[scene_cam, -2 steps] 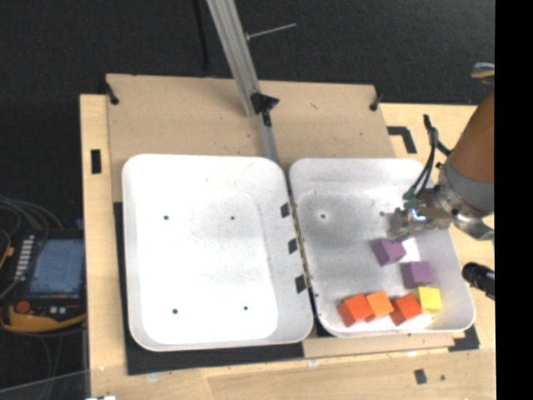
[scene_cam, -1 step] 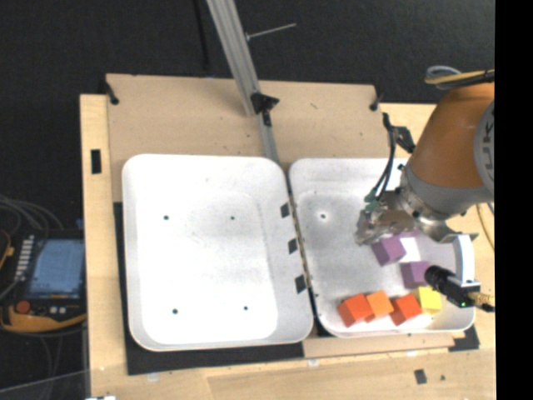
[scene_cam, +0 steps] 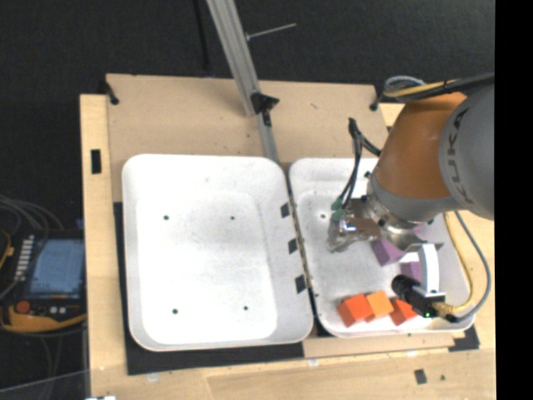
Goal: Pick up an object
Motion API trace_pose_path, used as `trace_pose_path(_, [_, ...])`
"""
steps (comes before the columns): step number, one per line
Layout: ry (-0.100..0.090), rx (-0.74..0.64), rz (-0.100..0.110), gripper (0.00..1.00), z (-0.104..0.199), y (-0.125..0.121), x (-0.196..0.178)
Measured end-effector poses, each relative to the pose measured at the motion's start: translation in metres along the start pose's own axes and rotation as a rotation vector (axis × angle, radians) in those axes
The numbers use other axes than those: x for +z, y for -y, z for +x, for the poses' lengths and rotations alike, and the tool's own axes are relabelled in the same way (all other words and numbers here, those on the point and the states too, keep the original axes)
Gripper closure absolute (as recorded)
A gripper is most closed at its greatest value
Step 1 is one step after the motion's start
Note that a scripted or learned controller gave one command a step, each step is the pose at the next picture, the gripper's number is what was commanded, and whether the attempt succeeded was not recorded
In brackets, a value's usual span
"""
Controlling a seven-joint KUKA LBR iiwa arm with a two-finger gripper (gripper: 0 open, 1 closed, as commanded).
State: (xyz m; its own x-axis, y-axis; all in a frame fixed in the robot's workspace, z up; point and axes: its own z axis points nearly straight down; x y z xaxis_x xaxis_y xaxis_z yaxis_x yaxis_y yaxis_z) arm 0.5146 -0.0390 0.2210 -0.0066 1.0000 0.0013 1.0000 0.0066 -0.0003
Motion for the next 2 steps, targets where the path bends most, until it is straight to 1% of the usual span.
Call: trace_pose_path(2, [-0.001, -0.002, -0.003, 1.0, 0.097, 0.011, -0.023])
